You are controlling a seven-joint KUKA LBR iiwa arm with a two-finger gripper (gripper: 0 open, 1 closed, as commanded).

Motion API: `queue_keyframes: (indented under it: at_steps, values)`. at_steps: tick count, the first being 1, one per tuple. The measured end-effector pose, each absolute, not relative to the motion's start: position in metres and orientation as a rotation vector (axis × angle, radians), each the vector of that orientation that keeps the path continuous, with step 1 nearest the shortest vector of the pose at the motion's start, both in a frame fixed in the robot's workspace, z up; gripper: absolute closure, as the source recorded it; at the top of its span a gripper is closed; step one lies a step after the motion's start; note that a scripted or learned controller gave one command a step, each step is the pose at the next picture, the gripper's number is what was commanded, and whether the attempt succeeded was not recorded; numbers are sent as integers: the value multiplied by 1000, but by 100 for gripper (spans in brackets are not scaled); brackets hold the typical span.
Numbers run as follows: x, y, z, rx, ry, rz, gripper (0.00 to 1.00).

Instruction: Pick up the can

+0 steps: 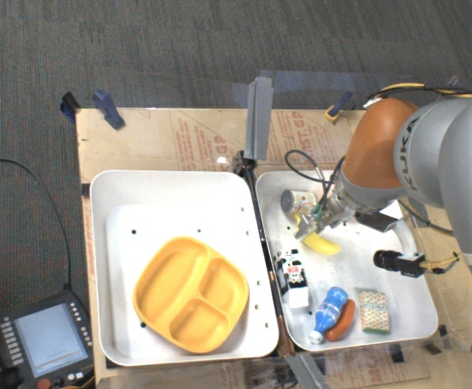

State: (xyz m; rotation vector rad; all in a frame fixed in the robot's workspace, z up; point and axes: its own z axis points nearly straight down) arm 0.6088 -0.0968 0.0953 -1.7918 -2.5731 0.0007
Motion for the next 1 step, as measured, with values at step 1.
queue_keyframes:
  at_steps: [1]
  values:
    - [614, -34, 187, -2037, -2389, 2, 100]
